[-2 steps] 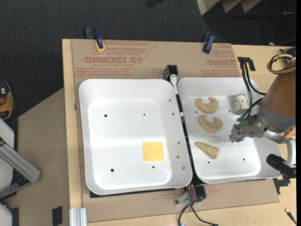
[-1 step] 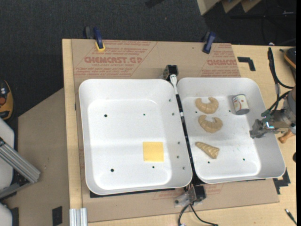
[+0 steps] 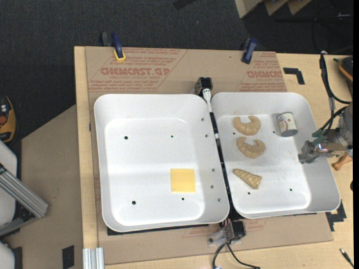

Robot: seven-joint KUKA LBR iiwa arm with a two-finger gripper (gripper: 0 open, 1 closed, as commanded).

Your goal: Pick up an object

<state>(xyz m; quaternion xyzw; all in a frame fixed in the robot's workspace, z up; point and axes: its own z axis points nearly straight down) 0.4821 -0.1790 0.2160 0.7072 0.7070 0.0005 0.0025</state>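
A lab test rig: clamped cardboard sheet (image 3: 140, 66), cabling (image 3: 235, 256), aluminium framing (image 3: 22, 192).

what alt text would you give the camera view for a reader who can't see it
Two shallow white bins sit side by side on a bench: the left bin holds a yellow square, the right bin two croissants, a cone-shaped pastry and a small can. The gripper sits at the right bin's right edge.
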